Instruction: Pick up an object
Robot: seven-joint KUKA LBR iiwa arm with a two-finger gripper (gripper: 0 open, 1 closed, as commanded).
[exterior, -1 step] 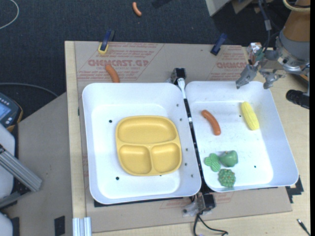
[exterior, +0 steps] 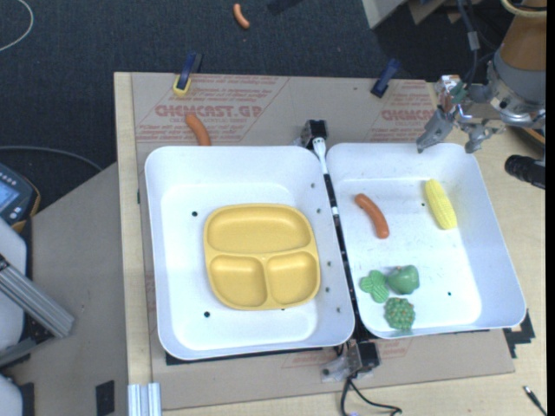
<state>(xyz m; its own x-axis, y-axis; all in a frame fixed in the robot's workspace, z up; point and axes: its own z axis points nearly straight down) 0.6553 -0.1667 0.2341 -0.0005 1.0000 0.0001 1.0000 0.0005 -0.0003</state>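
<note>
My gripper (exterior: pixel 451 139) hangs open above the back rim of the right bin (exterior: pixel 486 232), its two fingers spread apart with nothing between them. Inside that bin lie a yellow corn cob (exterior: pixel 440 204) near the back right, an orange sausage (exterior: pixel 372 215) toward the left, a green pepper (exterior: pixel 402 278), a small green leafy piece (exterior: pixel 375 286) and a broccoli floret (exterior: pixel 399 314) near the front. The corn cob is the closest item, a short way in front of the gripper.
The left bin (exterior: pixel 173 232) holds a yellow divided plate (exterior: pixel 260 255). Another orange sausage (exterior: pixel 199 129) lies on the cardboard behind the left bin, and one more (exterior: pixel 241 15) on the dark floor. Clamps (exterior: pixel 185 74) (exterior: pixel 385 78) hold the board's back edge.
</note>
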